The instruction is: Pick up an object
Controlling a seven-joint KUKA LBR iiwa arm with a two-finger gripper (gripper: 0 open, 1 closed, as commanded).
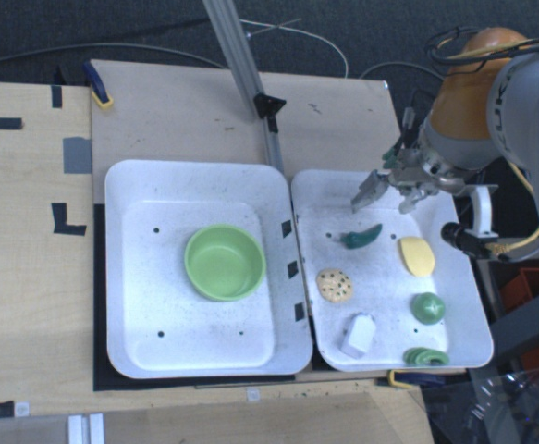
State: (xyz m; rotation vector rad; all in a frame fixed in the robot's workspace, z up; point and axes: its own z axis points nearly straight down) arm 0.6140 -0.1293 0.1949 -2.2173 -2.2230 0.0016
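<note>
The objects lie in the right bin point(324, 197): a dark green pepper point(362, 238), a yellow lemon point(418, 256), a cookie point(335, 285), a white block point(359, 334) and a green ball point(427, 308). The gripper point(389, 199) hangs above the pepper, fingers spread, nothing between them. The left bin point(130, 248) holds a green bowl point(224, 263).

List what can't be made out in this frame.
- Gripper, camera view: small and blurred, finger state unclear.
- Green ring-shaped thing at the right bin's near edge: too small to identify.
- Arm: cut off by the right edge.
</note>
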